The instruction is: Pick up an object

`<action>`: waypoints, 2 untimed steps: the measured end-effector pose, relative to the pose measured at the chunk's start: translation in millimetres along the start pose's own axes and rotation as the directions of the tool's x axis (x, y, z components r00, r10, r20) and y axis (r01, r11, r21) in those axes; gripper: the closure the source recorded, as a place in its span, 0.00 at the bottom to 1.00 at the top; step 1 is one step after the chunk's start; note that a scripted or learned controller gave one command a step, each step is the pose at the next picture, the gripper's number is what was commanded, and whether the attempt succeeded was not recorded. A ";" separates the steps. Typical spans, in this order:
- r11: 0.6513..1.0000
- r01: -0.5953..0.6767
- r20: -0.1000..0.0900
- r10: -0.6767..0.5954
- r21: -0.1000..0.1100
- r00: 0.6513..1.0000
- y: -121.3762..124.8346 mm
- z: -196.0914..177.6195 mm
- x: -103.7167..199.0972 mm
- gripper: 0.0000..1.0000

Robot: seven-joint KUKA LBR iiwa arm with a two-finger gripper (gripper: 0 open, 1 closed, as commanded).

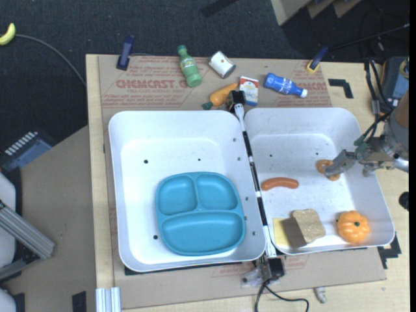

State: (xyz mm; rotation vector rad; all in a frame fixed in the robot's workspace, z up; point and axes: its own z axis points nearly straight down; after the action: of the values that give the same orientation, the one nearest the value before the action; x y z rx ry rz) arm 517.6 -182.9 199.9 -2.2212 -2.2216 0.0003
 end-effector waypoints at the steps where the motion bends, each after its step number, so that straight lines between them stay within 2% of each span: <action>1: 1.000 0.001 0.000 -0.001 0.001 1.000 50.7 76.9 -7.5 0.00; 2: 1.000 -0.001 -0.001 0.001 0.003 1.000 48.9 115.9 -18.7 0.00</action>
State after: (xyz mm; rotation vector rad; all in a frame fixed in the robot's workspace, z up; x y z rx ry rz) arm 566.4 -201.6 84.0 -2.2200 -2.2189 0.0018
